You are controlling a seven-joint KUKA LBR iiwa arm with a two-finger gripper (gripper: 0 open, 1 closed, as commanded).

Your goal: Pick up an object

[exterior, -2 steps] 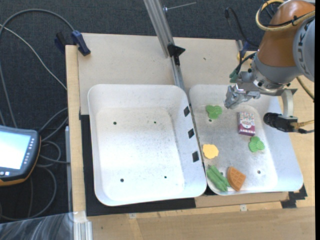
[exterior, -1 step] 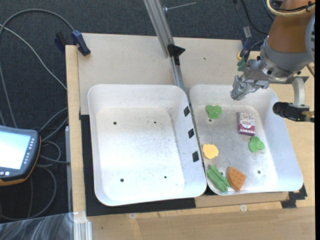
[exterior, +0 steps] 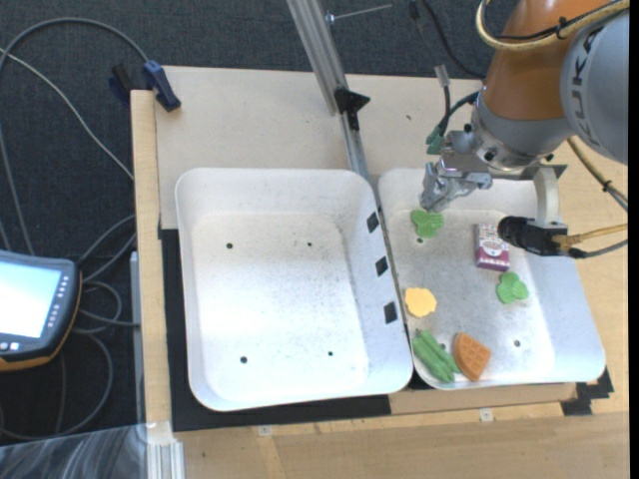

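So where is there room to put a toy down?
The left bin has bare floor all over. The right bin is crowded: green pieces, yellow piece, orange piece, purple box. Its middle floor between them is bare.

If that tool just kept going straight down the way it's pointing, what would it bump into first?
Most likely the small green piece in the right bin. The tool points down at it from just above. How much gap remains is hard to judge from this slanted view.
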